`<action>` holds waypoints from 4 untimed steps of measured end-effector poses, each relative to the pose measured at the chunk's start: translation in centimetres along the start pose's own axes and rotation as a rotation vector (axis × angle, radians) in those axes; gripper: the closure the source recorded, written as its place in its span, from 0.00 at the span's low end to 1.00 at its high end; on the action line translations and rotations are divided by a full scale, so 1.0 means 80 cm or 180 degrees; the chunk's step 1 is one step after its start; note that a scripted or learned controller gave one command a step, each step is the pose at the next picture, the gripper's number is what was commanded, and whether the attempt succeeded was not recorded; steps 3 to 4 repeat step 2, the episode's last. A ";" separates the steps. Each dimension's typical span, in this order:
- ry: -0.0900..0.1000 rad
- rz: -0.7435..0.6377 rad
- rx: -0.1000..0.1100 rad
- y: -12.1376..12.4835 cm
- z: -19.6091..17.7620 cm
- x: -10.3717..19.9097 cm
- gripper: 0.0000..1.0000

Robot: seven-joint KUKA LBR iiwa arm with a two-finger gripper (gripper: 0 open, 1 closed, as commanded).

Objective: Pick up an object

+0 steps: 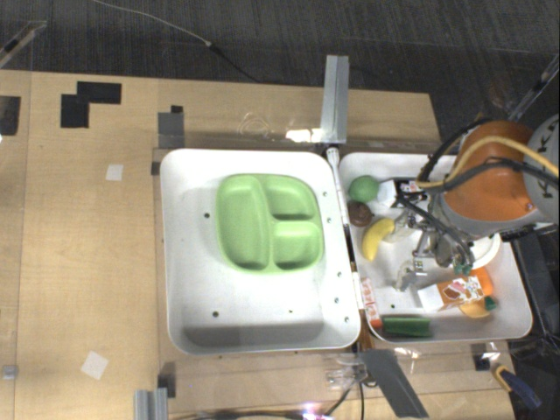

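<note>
The right bin (525, 318) holds several small items: a green ball (364, 187), a brown round piece (359, 213), a yellow banana (376, 237), a dark green cucumber (405, 325) and an orange and white carton (458, 291). My gripper (411, 273) hangs low over the middle of this bin, just right of the banana and left of the carton. The wrist with its orange band (490, 182) and cables covers the bin's back right part. I see nothing clearly held.
The left bin (188, 313) carries a light green divided tray (267, 221). A red and white packet (367, 301) lies along the right bin's left wall. A white round dish (486, 250) peeks from under the wrist. Metal brackets stand at the bins' back and front edges.
</note>
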State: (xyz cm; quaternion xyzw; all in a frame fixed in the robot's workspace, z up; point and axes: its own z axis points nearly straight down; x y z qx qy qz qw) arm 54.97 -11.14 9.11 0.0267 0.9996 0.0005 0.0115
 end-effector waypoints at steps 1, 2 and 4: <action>0.0004 -0.0046 0.0011 0.032 0.000 -0.001 0.00; -0.0063 -0.0048 0.0009 0.033 -0.019 -0.009 1.00; -0.0063 -0.0048 0.0009 0.033 -0.019 -0.009 1.00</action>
